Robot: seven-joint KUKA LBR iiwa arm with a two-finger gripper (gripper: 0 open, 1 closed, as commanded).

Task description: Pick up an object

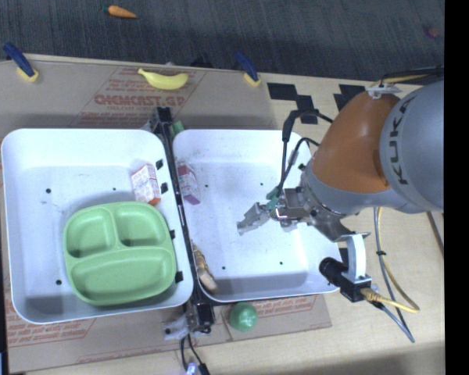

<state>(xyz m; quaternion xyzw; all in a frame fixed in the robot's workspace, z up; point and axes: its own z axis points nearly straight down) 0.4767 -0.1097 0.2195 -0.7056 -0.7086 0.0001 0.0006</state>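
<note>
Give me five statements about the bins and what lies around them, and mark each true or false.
1. The green tray lies in the left bin. True.
2. The banana lies in the right bin. False: it lies on the cardboard behind the bins.
3. The gripper is over the right bin. True.
4. The green ball sits on the tray. False: it sits outside the bins, in front of the right one.
5. The carton lies in the left bin, behind the tray. True.
</note>
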